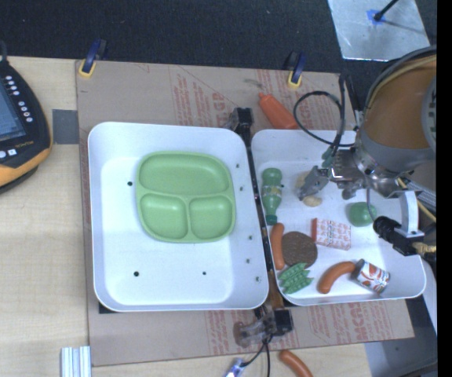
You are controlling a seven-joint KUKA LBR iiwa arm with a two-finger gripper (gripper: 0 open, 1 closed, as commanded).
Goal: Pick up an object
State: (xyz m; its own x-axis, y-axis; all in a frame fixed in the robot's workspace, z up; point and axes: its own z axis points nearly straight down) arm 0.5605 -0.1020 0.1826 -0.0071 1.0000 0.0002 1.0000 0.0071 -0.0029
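While the arm (395, 112) reaches in from your right over the right bin (289, 144), you see its tool (315, 183) low over the upper middle of that bin, just above a small tan piece (311, 201) that lies on the bin floor. You cannot tell from this view whether the tool is open or closed, and nothing shows between its tips.

You have several things to pick from in the right bin. A green bottle (271, 191) lies along the left wall. Below it lies an orange carrot (278, 246), with a brown round patty (298, 248) touching its right side. A green pea pod (294, 277) sits at the lower left. A red and white packet (331, 233) lies near the middle, a round green piece (360, 213) to its upper right. An orange sausage (335, 276) and a small can (371, 276) lie side by side near the lower edge.

You find the left bin (112, 234) holding a green divided tray (186, 196). On the table (30, 273), another carrot (276, 112) lies just above the right bin, and a control pendant (6, 128) rests at the far left.
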